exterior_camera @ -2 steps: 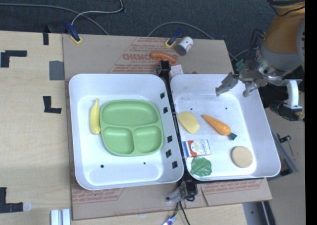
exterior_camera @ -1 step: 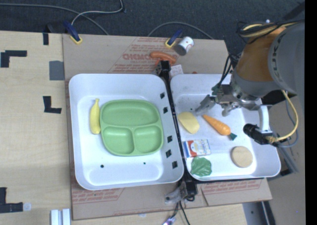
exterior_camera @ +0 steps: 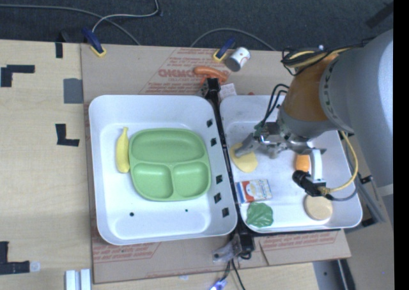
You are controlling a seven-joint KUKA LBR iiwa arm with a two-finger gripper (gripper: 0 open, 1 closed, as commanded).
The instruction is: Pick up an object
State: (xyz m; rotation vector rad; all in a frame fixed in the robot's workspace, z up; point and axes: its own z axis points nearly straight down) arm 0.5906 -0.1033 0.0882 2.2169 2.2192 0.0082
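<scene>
So you're mid-reach here, nothing's picked up yet as far as I can see. Taking the right bin [exterior_camera: 332, 221] as the landmark: the arm [exterior_camera: 358, 103] comes in over its right side and hangs above its middle, orange band and all, blocking a good chunk of the floor. The left bin [exterior_camera: 102, 154] sits right against the landmark's left wall, and it's got a green plate [exterior_camera: 169, 163] in the middle and a banana [exterior_camera: 122, 150] just beside the plate's left edge, both untouched and well away from the action. The gripper [exterior_camera: 250, 148] is down low in the left half of the right bin, right at a yellow piece [exterior_camera: 246, 161] that lies near the left wall. Looks like it's touching or just above that piece, but I can't tell from this angle whether it's clenched or released, and nothing is clearly pinched in it, so don't count that as a grab. Other candidates in the right bin: a small card [exterior_camera: 254, 190] just below the yellow piece, a green lump [exterior_camera: 260, 214] at the front near the left corner, a tan disc [exterior_camera: 317, 207] at the front right, and an orange bit [exterior_camera: 302, 161] by the arm's cables. My guess is the yellow piece is the target, so what's left is basically everything that matters: close on it, lift, and see it come clear of the bin floor.
</scene>
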